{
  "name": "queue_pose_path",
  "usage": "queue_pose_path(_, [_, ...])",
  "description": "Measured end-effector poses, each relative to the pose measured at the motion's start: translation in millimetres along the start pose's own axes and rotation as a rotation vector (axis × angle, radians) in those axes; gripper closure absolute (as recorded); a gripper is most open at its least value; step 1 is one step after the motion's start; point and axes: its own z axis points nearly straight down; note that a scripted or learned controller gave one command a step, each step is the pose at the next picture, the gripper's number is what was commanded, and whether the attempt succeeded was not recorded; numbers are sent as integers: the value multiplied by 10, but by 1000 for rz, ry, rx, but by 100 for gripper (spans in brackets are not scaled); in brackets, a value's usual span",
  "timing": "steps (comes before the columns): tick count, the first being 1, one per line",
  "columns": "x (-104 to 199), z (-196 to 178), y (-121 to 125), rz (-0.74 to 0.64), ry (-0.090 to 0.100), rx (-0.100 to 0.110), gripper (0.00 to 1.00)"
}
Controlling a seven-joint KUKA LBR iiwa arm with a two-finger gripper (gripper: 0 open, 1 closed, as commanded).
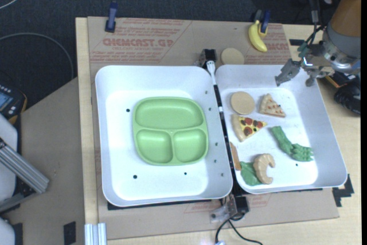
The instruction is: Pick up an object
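My gripper [297,75] hovers over the far right corner of the right bin [327,140], open with nothing between its fingers [285,74]. Below it in that bin lie a round tan cookie [242,102], a small pizza slice [273,106], a larger pizza slice [248,126], a green bean-like piece [291,145], and a tan curved piece [264,167] resting on a green leaf [248,174]. The small pizza slice is the nearest to the gripper, a little toward the front and left of it.
The left bin [114,94] holds a green divided plate [170,129]. On the bench behind the bins are a banana [257,37], a tan disc [232,56] and two blue clamps [111,16]. A thin brown stick [235,156] lies along the right bin's left wall.
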Motion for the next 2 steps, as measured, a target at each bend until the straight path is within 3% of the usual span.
queue_pose_path(1, [-17,1196,-503,3,4,12,0])
queue_pose_path(2, [776,1284,-1216,-3,5,9,0])
